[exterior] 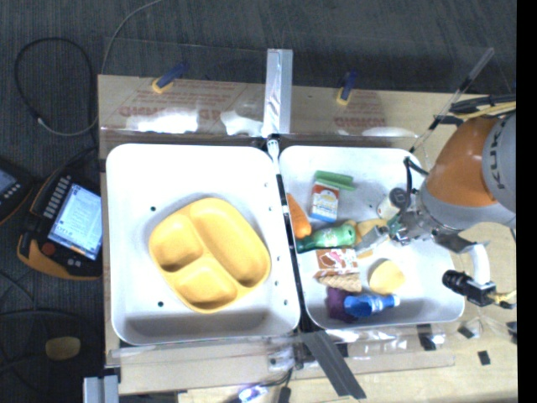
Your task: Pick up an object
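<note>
My gripper (pixel 382 232) hangs low over the right bin (pixel 436 309), reaching in from the right under the orange-banded wrist (pixel 466 175). Its tip sits among the objects, just right of a green bottle (pixel 327 238) lying on its side and just above a yellow lemon-shaped piece (pixel 386 275). A small tan object (pixel 366 227) lies right at the tip. Nearby lie an orange carrot (pixel 299 217), a small orange-and-white carton (pixel 325 201), a green bar (pixel 333 180), a snack packet (pixel 337 260), a cone (pixel 342 282), a blue bottle (pixel 369 306) and a purple piece (pixel 336 305).
The left bin (pixel 134 309) holds a yellow divided plate (pixel 210 252). A divider wall (pixel 285 242) runs between the bins. A handheld pendant (pixel 67 225) and cables lie on the floor at left. Clamps sit on the bench's back edge (pixel 252 99).
</note>
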Controlling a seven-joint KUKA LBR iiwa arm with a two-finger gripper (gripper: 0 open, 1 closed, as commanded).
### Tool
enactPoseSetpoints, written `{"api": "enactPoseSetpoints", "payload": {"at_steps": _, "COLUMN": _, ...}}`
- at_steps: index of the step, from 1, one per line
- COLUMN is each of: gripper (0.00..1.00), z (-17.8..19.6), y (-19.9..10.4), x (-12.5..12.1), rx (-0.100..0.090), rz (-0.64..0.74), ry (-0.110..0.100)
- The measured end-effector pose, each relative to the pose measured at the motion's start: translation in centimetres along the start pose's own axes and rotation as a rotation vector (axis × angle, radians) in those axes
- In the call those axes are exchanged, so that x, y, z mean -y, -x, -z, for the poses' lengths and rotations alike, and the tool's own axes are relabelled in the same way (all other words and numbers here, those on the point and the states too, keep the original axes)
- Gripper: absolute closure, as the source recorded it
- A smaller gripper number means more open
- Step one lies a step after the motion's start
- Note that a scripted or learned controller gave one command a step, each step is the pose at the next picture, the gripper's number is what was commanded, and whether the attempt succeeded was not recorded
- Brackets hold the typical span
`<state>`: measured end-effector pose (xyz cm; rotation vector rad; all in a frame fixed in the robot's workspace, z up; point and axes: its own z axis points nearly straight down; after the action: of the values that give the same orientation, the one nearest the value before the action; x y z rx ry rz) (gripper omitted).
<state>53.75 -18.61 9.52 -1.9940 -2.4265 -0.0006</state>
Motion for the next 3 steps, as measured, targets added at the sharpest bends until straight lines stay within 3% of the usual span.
{"api": "enactPoseSetpoints", "payload": {"at_steps": 1, "gripper": 1.00, "z": 0.9, "y": -0.1, "x": -0.1, "rx": -0.004, "rz": 0.001, "ry": 0.001}}
{"api": "enactPoseSetpoints", "payload": {"at_steps": 2, "gripper": 1.00, "z": 11.5, "y": -8.1, "x": -6.6, "rx": 0.001, "rz": 0.026, "ry": -0.001}}
{"api": "enactPoseSetpoints", "payload": {"at_steps": 3, "gripper": 1.00, "z": 12.1, "y": -4.4, "x": -6.9, "rx": 0.005, "rz": 0.183, "ry": -0.002}}
